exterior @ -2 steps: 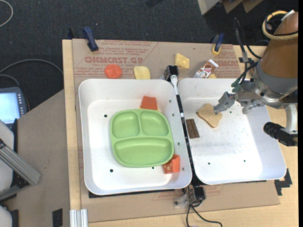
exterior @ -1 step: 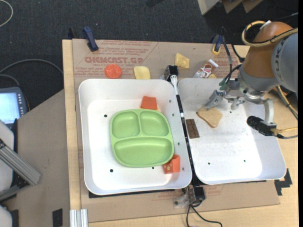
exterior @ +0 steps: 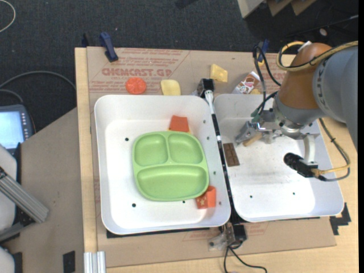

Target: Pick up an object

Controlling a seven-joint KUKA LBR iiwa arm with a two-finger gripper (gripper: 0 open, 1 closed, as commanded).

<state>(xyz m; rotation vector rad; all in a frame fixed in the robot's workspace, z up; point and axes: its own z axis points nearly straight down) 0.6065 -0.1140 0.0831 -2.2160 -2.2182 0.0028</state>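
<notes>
the arm [exterior: 318, 78] comes in from the right, grey with its orange band, and bends down over the right bin [exterior: 284, 198]. its pincer [exterior: 250, 134] hangs low over the upper left part of that bin, pointing left toward the divider between the two bins. from here i cannot tell whether the pincer is wide or narrow; the metal parts blur together, and i see nothing between them.

the nearest thing to it is a small brown block [exterior: 230, 154], lying flat on the floor of the right bin close against its left wall. it sits just below and to the left of the pincer, near but apart from it.

in the left bin [exterior: 111, 169] a green divided plate [exterior: 169, 165] lies in the middle. an orange-red block [exterior: 178, 123] rests just above the plate's top edge, and another orange block [exterior: 207, 198] sits at its lower right corner, touching or nearly so.

on the bench [exterior: 91, 84] beyond the bins there is an orange round piece [exterior: 136, 86], a pale yellow piece [exterior: 170, 87], a yellow wedge [exterior: 219, 73] and a small red and white packet [exterior: 247, 85]. a blue clamp [exterior: 108, 46] grips the bench's far edge.
</notes>
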